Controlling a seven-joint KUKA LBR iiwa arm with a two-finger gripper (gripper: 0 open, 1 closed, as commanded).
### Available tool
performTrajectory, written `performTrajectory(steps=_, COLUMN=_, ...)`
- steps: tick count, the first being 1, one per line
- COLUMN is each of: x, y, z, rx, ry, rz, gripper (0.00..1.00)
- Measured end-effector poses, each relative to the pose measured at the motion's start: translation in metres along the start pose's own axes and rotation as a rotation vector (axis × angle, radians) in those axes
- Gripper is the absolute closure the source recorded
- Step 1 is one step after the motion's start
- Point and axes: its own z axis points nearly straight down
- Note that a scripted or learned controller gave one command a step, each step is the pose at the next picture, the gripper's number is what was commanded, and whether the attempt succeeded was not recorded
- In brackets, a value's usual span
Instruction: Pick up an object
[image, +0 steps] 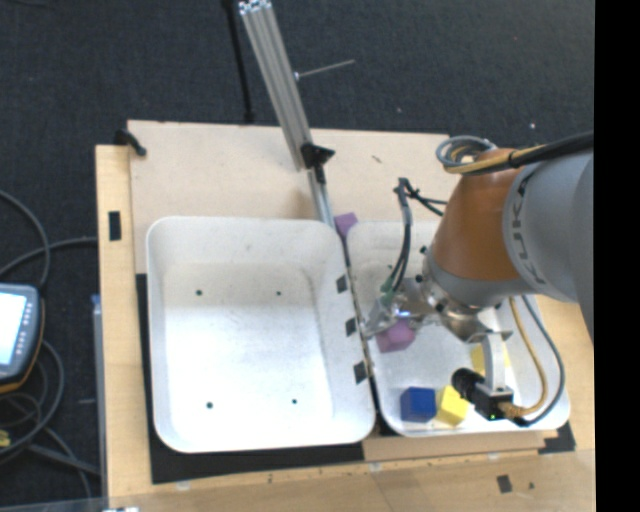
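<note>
— bins first: left bin (250, 330) sits beside the right bin (545, 415), where the arm (510, 235) leans down.

— and the gripper (385, 322)?

— low by the right bin's left wall, touching or just above a purple block (398, 337); open or clenched, one cannot tell. nothing looks lifted, so picking seems undone.

— the block's heading?

— squarish, no clear long axis. a blue block (419, 403) and yellow block (453, 406) lie nearer the front.
</note>
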Motion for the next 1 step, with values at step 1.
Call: performTrajectory(steps=1, x=0.072, y=-0.0145, z=-0.0265, rx=0.005, ry=0.001, rz=0.0, gripper=1.0)
